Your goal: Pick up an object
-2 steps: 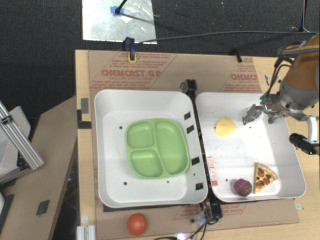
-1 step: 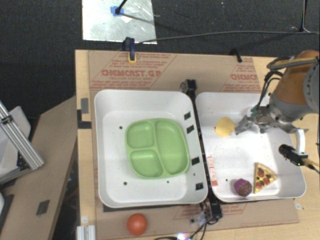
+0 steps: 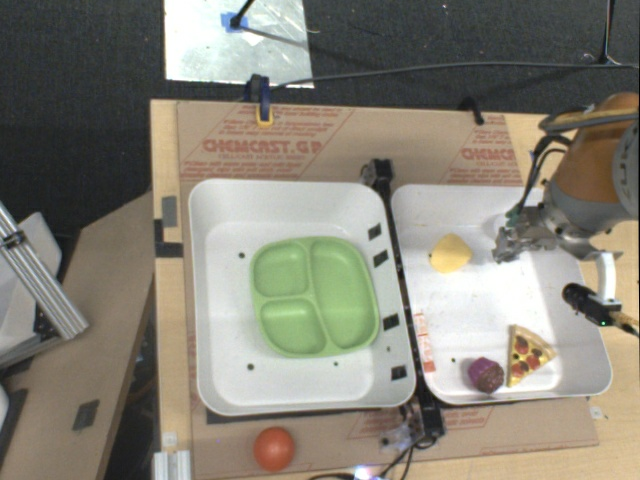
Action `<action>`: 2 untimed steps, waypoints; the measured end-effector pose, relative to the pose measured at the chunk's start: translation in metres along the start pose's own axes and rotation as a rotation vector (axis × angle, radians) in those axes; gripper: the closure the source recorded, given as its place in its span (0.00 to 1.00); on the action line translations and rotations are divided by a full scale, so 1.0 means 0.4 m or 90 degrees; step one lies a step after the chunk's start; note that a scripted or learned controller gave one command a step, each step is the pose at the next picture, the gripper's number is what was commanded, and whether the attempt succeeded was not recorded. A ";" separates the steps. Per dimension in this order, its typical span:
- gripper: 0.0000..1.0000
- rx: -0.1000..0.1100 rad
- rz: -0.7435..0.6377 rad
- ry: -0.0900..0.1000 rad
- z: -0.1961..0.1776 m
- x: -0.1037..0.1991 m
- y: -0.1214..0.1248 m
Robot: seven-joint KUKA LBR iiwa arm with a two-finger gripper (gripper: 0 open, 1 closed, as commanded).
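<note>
Arm (image 3: 590,173) reaching in low over right bin (image 3: 440,208), gripper (image 3: 508,240) (finger state unclear) near yellow object (image 3: 450,254)

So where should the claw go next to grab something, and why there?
Probably a short slide toward the left bin and down, onto the yellow lump. The claw sits just beside it in the right bin, with bare white floor between them. The purple ball and pizza slice lie farther off, near the front edge, almost touching each other.
</note>
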State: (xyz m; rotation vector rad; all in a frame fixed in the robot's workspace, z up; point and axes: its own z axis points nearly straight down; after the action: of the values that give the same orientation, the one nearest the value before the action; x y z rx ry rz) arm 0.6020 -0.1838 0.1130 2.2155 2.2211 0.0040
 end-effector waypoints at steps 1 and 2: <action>1.00 -0.002 -0.002 0.000 -0.146 0.024 0.007; 1.00 -0.001 -0.002 0.000 -0.297 0.032 -0.008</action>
State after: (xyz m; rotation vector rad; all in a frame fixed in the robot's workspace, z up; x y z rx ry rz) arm 0.5982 -0.1706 0.2320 2.2108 2.2230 0.0060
